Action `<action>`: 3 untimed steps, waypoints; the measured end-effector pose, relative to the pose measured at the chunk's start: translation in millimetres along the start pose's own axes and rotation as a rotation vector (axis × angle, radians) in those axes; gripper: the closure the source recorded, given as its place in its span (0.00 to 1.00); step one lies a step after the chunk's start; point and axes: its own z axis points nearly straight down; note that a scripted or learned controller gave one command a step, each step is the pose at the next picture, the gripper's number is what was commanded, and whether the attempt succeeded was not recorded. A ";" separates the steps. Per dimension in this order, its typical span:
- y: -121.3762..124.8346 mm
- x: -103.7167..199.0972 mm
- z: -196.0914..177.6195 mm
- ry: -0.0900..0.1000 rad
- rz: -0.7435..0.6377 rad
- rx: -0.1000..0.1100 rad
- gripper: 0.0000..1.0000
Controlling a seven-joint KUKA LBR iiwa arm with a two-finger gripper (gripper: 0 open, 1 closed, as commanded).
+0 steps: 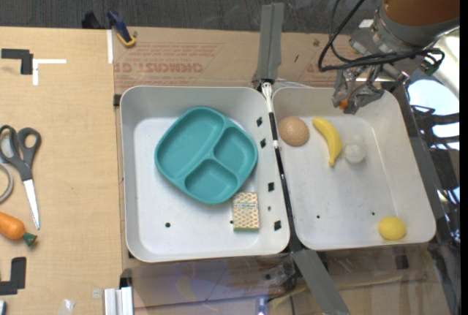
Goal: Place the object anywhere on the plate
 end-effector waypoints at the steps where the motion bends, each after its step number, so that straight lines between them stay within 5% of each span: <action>1: -43.0 91.9 -96.7 0.001 0.005 0.002 1.00; 2: 30.3 137.0 -5.5 0.003 0.043 -0.002 1.00; 3: 65.8 156.9 160.9 0.003 -0.378 -0.004 1.00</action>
